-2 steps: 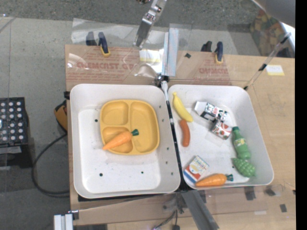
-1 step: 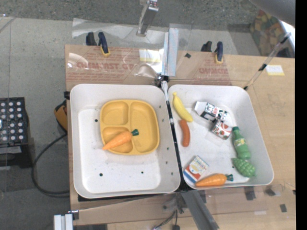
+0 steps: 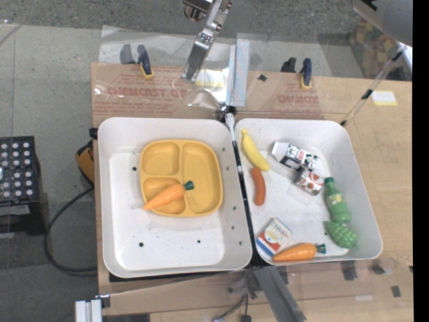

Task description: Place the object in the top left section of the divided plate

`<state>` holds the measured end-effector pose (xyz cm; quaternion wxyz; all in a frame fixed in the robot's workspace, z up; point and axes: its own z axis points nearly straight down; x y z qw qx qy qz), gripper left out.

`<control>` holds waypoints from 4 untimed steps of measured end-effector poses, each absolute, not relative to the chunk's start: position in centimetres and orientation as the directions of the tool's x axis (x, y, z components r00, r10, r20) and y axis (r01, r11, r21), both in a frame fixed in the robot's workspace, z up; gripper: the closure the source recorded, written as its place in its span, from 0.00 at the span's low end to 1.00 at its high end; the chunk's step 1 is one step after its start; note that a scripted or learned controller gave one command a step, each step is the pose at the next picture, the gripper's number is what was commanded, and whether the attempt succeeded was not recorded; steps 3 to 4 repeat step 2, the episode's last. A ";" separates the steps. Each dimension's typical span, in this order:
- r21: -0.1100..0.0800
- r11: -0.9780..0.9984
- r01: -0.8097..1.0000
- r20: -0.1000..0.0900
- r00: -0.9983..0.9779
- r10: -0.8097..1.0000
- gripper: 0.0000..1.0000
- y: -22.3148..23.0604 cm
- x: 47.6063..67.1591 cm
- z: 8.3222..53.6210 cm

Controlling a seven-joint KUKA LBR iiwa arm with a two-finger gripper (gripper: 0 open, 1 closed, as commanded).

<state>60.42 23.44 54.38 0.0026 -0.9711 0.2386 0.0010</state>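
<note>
A: Claw [image 3: 192, 72] up past the bins, fingers look pressed together, holding nothing.
B: Carrot [image 3: 165, 194]?
A: Well below it, in the yellow divided plate [image 3: 211, 180], lower-left section, tip over the rim.
B: Risk?
A: Wrong section; a tilted grab could roll it off.

Carrot [image 3: 166, 195] blocks plate's [image 3: 209, 205] lower-left section; rest open.
</note>
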 end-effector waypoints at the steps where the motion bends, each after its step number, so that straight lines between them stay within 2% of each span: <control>1: -0.006 -0.979 -0.203 0.003 0.979 -0.203 0.00 23.2 67.9 54.3; 2: -0.005 -0.865 -0.501 -0.003 0.865 -0.501 0.00 21.7 62.8 54.0; 4: -0.005 -0.865 -0.501 -0.003 0.865 -0.501 0.00 21.7 62.8 54.0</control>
